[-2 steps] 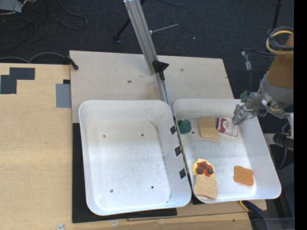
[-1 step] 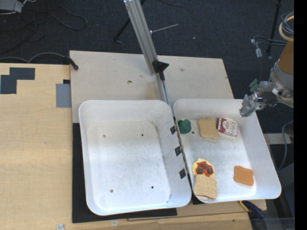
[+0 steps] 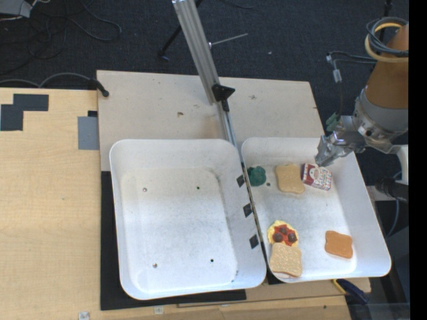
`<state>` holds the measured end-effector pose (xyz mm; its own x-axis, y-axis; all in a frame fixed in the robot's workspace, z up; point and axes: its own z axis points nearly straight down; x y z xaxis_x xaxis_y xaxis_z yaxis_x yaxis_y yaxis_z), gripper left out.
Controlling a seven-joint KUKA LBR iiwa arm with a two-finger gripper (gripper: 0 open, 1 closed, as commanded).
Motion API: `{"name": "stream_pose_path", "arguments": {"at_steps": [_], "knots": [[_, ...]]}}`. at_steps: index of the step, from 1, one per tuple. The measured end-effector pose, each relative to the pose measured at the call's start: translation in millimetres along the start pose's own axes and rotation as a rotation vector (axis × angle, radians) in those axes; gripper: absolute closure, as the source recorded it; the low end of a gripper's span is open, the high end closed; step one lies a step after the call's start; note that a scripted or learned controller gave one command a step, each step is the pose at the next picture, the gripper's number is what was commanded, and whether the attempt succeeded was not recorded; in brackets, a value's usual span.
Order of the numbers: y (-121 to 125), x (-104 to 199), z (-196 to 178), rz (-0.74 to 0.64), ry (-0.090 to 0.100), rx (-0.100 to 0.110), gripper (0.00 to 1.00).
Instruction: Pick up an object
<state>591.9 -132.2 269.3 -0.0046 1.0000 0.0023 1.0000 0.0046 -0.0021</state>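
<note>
The right bin (image 3: 363, 199) holds several toy foods. A red-and-white carton (image 3: 317, 177) lies near its back, with a tan bread slice (image 3: 290, 179) just left of it and a small green piece (image 3: 256, 175) further left. At the front are a round pizza-like piece with red toppings (image 3: 283, 233), a brown toast slice (image 3: 285, 261) and an orange piece (image 3: 339, 245). My gripper (image 3: 327, 153) hangs right above the carton's upper edge, close to it or touching it. Nothing is visibly held between its fingers.
The left bin (image 3: 133, 179) sits beside the right one, separated by a ridge with black clips (image 3: 245, 209). A slanted aluminium bar (image 3: 203, 62) rises behind the bins. A wooden table surface (image 3: 47, 212) lies at the left.
</note>
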Motion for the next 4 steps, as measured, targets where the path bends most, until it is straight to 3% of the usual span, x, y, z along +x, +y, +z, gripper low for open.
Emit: {"name": "stream_pose_path", "arguments": {"at_steps": [3,4], "knots": [[-21,146,14,0.0,0.0,0.002,1.0],[-29,206,17,-0.001,0.0,0.003,1.0]]}}
